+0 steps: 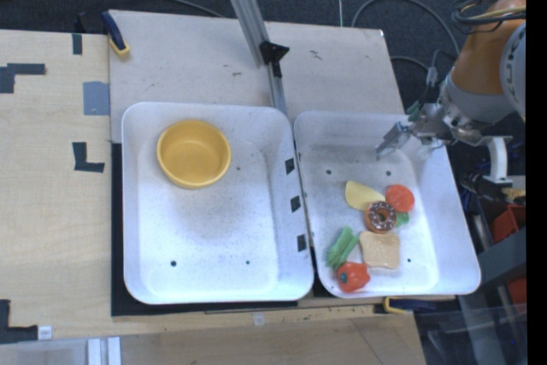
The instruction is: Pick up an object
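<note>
R bin [444, 209], near end: red pepper [352, 275], toast slice [381, 251], green veg [342, 245], donut [380, 217], tomato [399, 198], yellow piece [362, 194], all clustered. L bin [145, 261]: yellow bowl [194, 152], far-left. Gripper [391, 139] over R bin's far end, fingers spread, nothing btwn them, apart from the food.

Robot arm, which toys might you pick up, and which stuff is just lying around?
For the job:
end effector
doughnut
tomato
yellow piece
toast
green beans
red pepper
right bin

Just lying about:
yellow bowl
left bin
blue clamp
</note>
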`<state>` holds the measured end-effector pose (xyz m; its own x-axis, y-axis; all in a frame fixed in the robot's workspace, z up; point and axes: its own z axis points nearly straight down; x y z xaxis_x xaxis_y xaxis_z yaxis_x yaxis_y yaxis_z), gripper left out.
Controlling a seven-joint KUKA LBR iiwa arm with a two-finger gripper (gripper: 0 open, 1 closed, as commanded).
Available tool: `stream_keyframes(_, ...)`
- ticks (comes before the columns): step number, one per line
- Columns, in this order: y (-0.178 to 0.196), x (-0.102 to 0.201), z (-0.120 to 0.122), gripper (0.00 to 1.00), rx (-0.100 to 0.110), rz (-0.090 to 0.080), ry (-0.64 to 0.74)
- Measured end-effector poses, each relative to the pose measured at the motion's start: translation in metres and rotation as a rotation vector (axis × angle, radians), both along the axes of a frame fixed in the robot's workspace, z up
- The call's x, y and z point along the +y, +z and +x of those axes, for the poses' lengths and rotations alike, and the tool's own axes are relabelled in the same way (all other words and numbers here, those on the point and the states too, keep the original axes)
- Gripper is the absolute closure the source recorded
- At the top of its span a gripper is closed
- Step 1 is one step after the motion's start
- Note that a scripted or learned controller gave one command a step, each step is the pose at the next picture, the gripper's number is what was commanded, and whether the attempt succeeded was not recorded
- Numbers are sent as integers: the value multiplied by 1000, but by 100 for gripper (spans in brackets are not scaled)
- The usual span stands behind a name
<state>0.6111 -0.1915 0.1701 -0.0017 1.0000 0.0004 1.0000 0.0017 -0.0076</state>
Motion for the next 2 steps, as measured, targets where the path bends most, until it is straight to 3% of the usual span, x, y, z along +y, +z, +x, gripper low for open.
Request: stream_keyframes(2,-83,4,-2,0,-5,-2,1)
